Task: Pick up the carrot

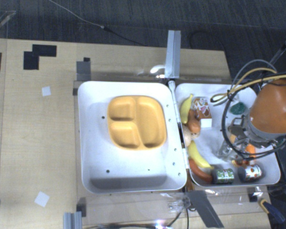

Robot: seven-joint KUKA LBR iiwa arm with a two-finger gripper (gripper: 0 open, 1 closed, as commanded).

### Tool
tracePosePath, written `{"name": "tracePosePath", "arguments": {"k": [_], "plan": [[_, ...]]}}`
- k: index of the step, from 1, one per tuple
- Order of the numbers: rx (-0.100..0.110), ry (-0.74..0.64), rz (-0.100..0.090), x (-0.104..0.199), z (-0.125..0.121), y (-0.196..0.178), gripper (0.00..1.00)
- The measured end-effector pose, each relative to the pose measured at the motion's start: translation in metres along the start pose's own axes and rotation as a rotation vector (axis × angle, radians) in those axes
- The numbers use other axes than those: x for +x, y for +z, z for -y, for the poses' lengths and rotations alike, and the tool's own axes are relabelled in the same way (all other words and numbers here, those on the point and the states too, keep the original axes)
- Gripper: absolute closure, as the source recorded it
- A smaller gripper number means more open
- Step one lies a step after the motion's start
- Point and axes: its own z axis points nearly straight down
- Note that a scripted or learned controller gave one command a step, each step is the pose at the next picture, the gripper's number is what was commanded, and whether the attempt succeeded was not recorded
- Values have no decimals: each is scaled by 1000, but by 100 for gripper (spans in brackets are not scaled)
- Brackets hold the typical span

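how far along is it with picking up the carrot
Done: the arm is down over the right bin, its wrist low among the items. In hand: an orange piece, likely the carrot, shows just under the wrist, but whether it is gripped cannot be told. Left: nothing is visibly lifted; the carrot seems to lie in the bin near the cans.

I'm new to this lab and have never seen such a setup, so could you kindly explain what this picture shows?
One fixed camera looks down at a slant on a bench with two shallow white bins. The left bin holds a yellow sectioned plate. The right bin holds toy food: two bananas, two small cans, and something orange, likely the carrot it should pick up. The grey and orange shape is the robot arm, reaching in from the right. It hides its own gripper, so nothing can be called held.
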Motion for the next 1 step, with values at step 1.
{"name": "tracePosePath", "arguments": {"k": [1], "plan": [[8,1,6,-3,3,-12,100]]}}
